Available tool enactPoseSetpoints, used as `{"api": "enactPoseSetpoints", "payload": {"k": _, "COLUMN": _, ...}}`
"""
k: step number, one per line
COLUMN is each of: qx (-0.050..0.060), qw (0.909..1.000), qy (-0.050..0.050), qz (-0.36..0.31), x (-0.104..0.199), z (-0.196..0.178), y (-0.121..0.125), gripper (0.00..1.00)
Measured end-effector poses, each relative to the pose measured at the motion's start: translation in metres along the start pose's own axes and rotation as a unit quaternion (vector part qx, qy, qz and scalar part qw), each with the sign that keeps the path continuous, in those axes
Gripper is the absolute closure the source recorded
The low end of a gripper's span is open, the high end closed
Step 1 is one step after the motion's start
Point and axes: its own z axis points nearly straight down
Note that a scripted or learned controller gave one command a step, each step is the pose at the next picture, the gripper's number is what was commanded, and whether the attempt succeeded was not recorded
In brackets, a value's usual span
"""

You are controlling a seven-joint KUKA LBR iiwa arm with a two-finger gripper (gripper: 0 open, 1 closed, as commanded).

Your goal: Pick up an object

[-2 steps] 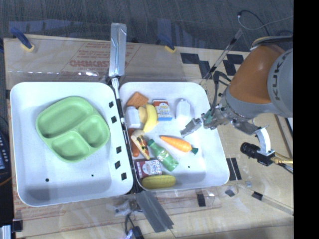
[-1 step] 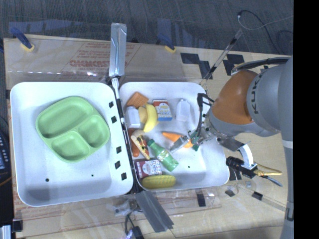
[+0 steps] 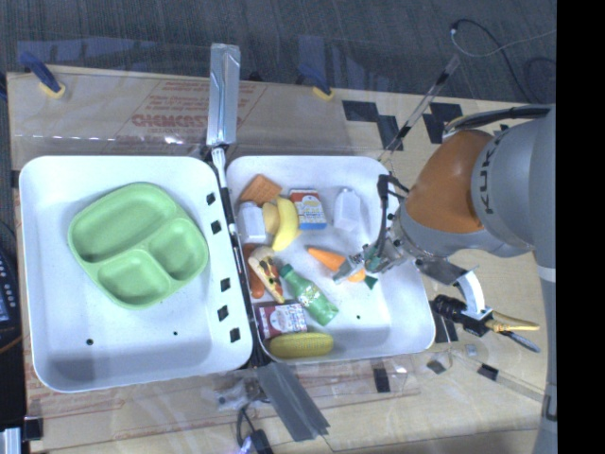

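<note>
**Gripper low over the right bin's toy food**

In the right bin [image 3: 406, 310], the gripper [image 3: 367, 265] sits low near the middle of the floor, at the end of the grey arm [image 3: 515, 192] that comes in from the right with its orange band [image 3: 449, 192] just above the wrist. Whether the gripper is open or closed cannot be told from this angle, and nothing can be seen clearly held in it. A small orange and teal piece [image 3: 359, 274] lies right at its tip, touching or just beside it; which one is unclear.

Just left of the gripper lies an orange carrot [image 3: 326, 257], tilted across the bin floor. Further left, a yellow banana [image 3: 282, 223] rests beside a white cup-like item [image 3: 251, 223], with an orange wedge [image 3: 260, 190] at the far-left corner. A small red and blue carton [image 3: 308, 208] stands just right of the banana, and a clear, pale object [image 3: 347, 208] sits beside that. Toward the near side, a green bottle [image 3: 308, 294] lies slanted, next to a hot dog-like toy [image 3: 265, 274]. Nearer still are a dark red packet [image 3: 283, 321] and a yellow corn cob [image 3: 301, 345] against the near wall.

The left bin [image 3: 57, 348] holds a green divided plate [image 3: 139, 244], well apart from the gripper. Both bins rest on the desk [image 3: 492, 405], where scissors with yellow handles [image 3: 492, 325] lie to the right.
</note>
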Motion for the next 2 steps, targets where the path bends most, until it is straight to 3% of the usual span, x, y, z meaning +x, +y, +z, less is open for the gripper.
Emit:
{"api": "enactPoseSetpoints", "payload": {"k": 1, "qx": -0.001, "qw": 0.9991, "qy": 0.0, "qz": -0.042, "x": 0.026, "z": -0.106, "y": 0.015, "gripper": 1.0}}
{"api": "enactPoseSetpoints", "payload": {"k": 2, "qx": 0.001, "qw": 0.9999, "qy": 0.0, "qz": -0.013, "x": -0.009, "z": -0.112, "y": 0.087, "gripper": 1.0}}
